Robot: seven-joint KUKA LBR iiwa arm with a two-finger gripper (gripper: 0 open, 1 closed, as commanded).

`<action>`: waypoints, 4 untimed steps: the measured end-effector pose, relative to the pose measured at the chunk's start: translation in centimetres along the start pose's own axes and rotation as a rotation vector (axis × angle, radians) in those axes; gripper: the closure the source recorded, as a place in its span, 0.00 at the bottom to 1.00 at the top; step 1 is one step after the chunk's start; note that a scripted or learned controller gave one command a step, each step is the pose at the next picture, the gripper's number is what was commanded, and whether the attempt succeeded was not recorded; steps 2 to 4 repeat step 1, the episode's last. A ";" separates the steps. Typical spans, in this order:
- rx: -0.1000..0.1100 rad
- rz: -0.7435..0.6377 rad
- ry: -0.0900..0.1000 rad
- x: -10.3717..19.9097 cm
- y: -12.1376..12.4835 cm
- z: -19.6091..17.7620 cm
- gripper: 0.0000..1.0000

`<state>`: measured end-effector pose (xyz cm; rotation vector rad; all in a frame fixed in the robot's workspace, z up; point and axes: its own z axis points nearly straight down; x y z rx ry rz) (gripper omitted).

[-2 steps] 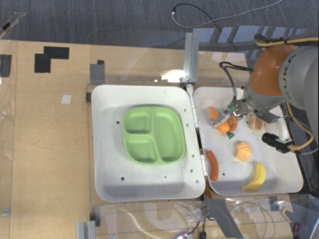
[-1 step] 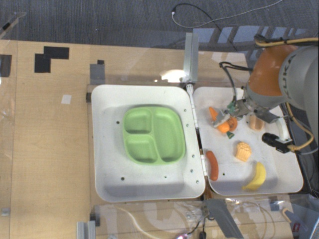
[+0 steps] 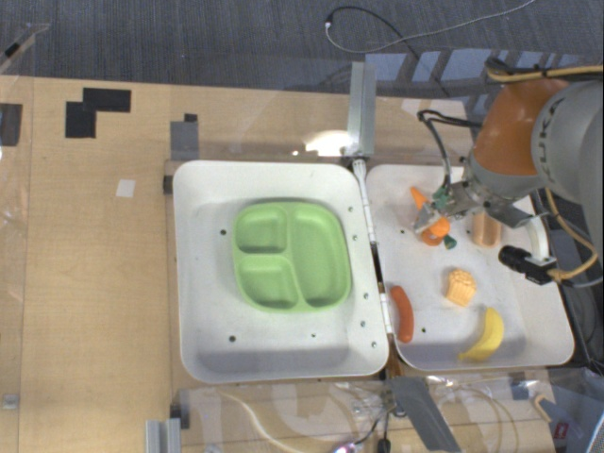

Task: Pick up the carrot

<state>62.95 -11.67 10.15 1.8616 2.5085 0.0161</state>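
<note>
The carrot [image 3: 435, 232] is a short orange piece with a small green end and lies in the upper left part of the right bin [image 3: 528, 347]. My gripper [image 3: 440, 208] hangs right over it, touching or nearly touching its top, and hides part of it. A small orange bit [image 3: 417, 196] pokes out just left of the gripper. I cannot tell whether that bit belongs to the carrot.
In the right bin lie a red sausage [image 3: 404, 312] by the left wall, a yellow block [image 3: 461, 288] mid-bin, a banana [image 3: 484, 336] near the front, and a tan cylinder [image 3: 484, 229] right of the gripper. The left bin [image 3: 203, 347] holds a green divided plate [image 3: 288, 256].
</note>
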 end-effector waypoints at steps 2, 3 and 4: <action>0.012 -0.288 0.009 5.5 0.7 -8.4 1.00; 0.012 -0.288 0.009 5.5 0.7 -8.4 1.00; 0.012 -0.288 0.009 5.5 0.7 -8.4 1.00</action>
